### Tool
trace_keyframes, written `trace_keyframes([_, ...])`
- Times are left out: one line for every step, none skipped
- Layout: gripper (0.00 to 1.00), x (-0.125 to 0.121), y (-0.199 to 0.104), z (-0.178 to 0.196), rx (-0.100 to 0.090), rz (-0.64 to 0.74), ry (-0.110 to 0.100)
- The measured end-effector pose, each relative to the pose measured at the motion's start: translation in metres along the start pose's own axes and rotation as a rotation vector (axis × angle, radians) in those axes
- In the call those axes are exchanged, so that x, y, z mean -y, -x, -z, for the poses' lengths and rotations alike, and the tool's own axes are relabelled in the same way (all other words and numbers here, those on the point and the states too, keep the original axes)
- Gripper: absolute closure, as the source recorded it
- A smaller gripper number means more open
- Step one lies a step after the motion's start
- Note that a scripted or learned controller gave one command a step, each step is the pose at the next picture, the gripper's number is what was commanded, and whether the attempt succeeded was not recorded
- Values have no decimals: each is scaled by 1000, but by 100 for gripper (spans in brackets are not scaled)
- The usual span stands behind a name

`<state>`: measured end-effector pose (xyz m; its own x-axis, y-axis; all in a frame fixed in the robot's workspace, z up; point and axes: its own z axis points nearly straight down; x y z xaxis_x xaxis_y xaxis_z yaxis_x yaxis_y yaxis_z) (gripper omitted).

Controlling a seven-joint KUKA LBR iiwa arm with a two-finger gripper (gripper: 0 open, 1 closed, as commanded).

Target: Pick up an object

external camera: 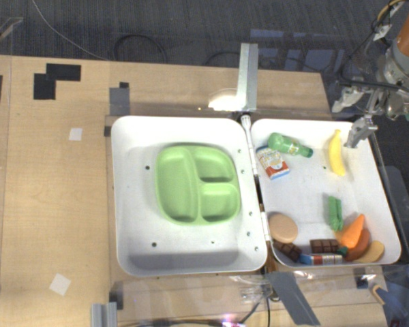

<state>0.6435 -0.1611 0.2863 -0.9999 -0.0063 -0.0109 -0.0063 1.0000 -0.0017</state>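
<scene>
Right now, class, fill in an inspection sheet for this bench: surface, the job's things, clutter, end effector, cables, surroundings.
Surface: wooden bench bearing a left bin and a right bin, side by side.
Job's things: in the right bin, a banana, green bottle, small carton, green pepper, carrot, round biscuit and chocolate bar.
Clutter: green divided plate in the left bin.
End effector: end effector over the right bin's far right edge, beside the banana, nothing seen between its fingers.
Cables: thin wire on the dark floor; cables at the arm.
Surroundings: black tape marks on the bench.
</scene>
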Motion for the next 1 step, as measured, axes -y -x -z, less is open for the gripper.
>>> trace_keyframes([0,44,-17,-192,-18,-88,4])
